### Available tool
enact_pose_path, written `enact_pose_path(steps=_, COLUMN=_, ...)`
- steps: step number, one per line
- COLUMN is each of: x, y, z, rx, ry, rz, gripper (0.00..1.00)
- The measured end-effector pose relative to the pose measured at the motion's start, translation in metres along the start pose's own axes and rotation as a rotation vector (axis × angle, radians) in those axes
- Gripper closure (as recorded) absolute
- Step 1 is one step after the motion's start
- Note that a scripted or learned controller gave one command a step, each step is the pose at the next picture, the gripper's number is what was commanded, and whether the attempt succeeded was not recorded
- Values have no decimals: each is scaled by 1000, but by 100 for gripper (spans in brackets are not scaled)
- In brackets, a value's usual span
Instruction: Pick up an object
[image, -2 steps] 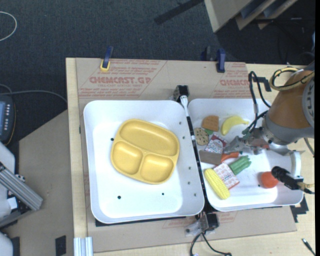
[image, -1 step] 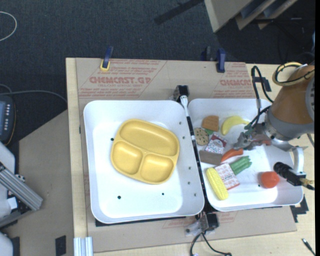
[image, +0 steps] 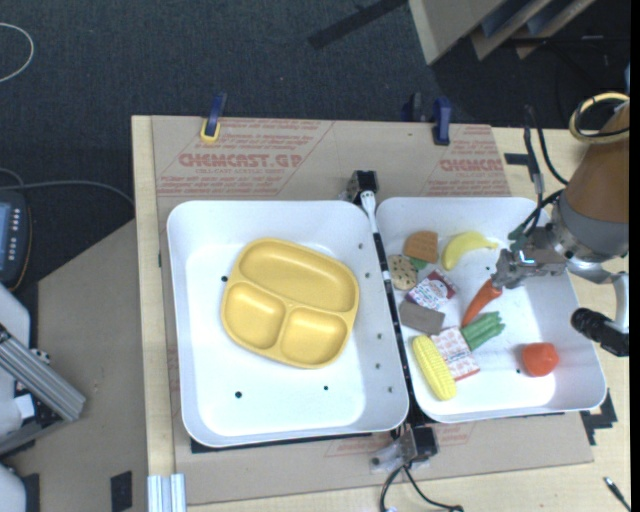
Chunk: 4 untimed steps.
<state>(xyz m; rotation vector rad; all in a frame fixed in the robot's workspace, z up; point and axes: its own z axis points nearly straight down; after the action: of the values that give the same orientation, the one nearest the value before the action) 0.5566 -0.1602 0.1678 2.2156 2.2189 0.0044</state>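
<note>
Arm: grey with an orange band, reaching in from the right over the right bin (image: 560, 400); the gripper (image: 507, 272) hangs low above the bin's upper right part.
Fingers: whether they are apart or together I cannot tell (the wrist body hides much of them from above).
Carrot (image: 484, 297): orange, lying at a slant just below and left of the gripper, its upper end right at the gripper tip; contact cannot be judged.
Banana (image: 467, 246): yellow, near the bin's far wall, left of the gripper.
Green beans (image: 482, 329): just below the carrot, mid-bin.
Tomato (image: 539, 359): red, round, alone near the bin's near right corner.
Corn (image: 434, 367): yellow cob at the bin's near left, beside a red-and-white packet (image: 456, 351).
Other pieces: a brown bread slice (image: 421, 246) and a cookie (image: 403, 271) at the upper left of the bin, a second wrapped packet (image: 431, 293) and a dark brown slab (image: 421, 317) beneath them.
Left bin (image: 190, 330): holds a yellow divided plate (image: 289, 301) (three compartments), set near its middle.
Counter (image: 300, 145): brown board with red lettering, carrying both bins side by side.
</note>
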Motion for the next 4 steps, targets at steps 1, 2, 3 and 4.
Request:
enact_pose_path(steps=1, x=0, y=2, z=-54, rx=-1, ry=-1, rz=0, gripper=100)
enact_pose_path(steps=2, x=53, y=16, z=-66, rx=2, ry=3, rz=-5, gripper=100)
enact_pose_path(steps=3, x=115, y=26, z=-61, rx=5, ry=3, rz=-4, gripper=100)
enact_pose_path(steps=4, x=106, y=25, z=-46, rx=10, ry=2, rz=3, gripper=100)
